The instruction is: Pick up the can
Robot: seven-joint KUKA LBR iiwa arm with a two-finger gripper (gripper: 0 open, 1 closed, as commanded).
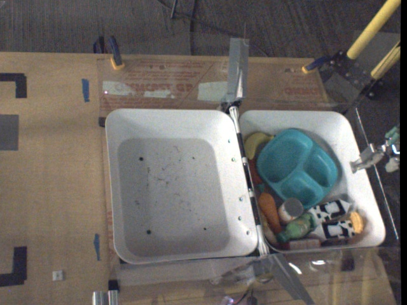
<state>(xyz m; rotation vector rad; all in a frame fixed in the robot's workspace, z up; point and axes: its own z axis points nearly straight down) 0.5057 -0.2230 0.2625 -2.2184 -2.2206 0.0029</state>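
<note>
Can (pixel 292 207) upright, open end facing up

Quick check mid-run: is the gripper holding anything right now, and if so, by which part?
Nothing held, as far as visible. The gripper sits at the right bin's right edge, apart from the small grey-topped can, which stands beside the teal divided plastic tray.

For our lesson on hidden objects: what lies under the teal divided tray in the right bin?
A yellow item pokes out from under the teal divided tray at its upper left, and something reddish shows along its left edge. Whatever else lies beneath is covered by the tray in the right bin.
</note>
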